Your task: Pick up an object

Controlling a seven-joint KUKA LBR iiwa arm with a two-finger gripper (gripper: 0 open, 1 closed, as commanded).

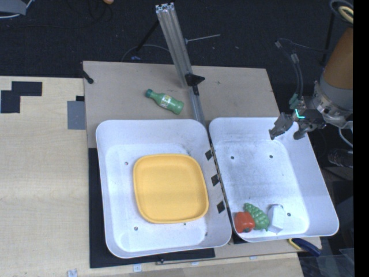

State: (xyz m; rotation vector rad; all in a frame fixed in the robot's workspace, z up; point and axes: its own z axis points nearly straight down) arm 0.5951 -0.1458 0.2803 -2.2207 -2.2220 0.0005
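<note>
My gripper (290,128) hangs over the far right rim of the right bin (262,166), its two dark fingers spread open with nothing between them. At the near edge of that bin lie a red round object (244,222), a green bumpy object (257,214) and a white block (277,217), close together. A yellow square plate (170,187) lies flat in the left bin (112,172). The gripper is well behind the cluster of small objects, apart from all of them.
A green bottle (165,101) lies on its side on the bench behind the left bin. A slanted aluminium rail (179,42) rises behind the gap between the bins. Black clips (214,179) mark the shared rim.
</note>
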